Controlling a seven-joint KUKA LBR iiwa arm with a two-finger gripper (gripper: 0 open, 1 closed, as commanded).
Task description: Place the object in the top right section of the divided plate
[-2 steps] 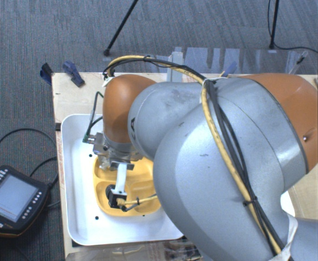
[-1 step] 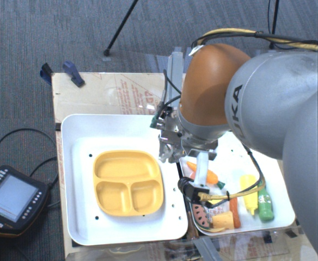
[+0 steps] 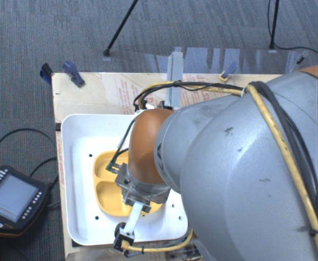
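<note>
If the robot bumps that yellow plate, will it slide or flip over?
The yellow plate looks low and flat, so probably it slides rather than flips. It seems stiff moulded plastic, likely light. The white bin looks smooth, so it may skid easily.

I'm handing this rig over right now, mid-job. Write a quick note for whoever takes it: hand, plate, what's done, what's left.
Hand: low over the yellow divided plate, which sits in the white bin. Its grip state cannot be told.
Object: the arm covers the plate's right side, including the top right section, so its whereabouts cannot be told.
Done: placement unconfirmed.
Left: check the top right section once the arm clears, and place the object there if needed.
</note>
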